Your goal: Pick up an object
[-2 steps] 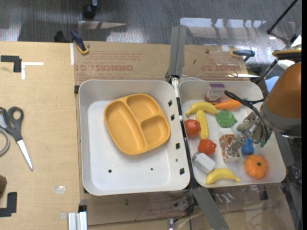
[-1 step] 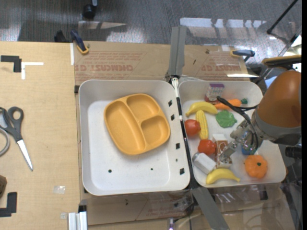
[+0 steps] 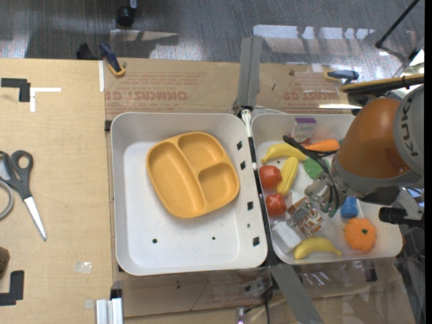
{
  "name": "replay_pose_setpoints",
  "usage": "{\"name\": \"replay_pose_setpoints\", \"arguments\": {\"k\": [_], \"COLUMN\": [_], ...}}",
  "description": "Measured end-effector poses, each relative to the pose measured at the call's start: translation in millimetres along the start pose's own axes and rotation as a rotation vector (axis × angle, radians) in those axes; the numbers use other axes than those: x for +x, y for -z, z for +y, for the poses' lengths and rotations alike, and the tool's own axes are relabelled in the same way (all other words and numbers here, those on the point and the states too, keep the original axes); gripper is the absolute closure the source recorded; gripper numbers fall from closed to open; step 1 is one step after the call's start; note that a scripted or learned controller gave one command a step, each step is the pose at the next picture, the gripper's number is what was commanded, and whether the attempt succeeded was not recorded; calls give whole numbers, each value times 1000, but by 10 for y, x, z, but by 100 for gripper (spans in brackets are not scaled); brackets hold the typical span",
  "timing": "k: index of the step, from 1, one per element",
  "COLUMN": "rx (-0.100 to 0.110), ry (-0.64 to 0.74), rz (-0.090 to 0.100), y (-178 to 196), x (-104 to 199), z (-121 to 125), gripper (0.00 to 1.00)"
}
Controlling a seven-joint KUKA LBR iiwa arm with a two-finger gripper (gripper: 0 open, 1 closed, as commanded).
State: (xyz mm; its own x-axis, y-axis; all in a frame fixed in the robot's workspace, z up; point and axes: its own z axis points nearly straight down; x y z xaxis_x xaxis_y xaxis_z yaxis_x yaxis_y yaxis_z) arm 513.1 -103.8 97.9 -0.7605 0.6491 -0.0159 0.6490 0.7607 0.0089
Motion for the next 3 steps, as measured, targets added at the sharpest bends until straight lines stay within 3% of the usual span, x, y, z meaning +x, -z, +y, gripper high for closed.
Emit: {"name": "replay_pose_setpoints", "arguments": {"k": [1, 2, 3], "rx": [-2, 0, 10], "ry": [-88, -84, -143], "rz": [-11, -5, 13], "y": [16, 96, 999], "x": [187, 196, 346], "z": [-204, -203, 394], "gripper": [0, 100, 100]}}
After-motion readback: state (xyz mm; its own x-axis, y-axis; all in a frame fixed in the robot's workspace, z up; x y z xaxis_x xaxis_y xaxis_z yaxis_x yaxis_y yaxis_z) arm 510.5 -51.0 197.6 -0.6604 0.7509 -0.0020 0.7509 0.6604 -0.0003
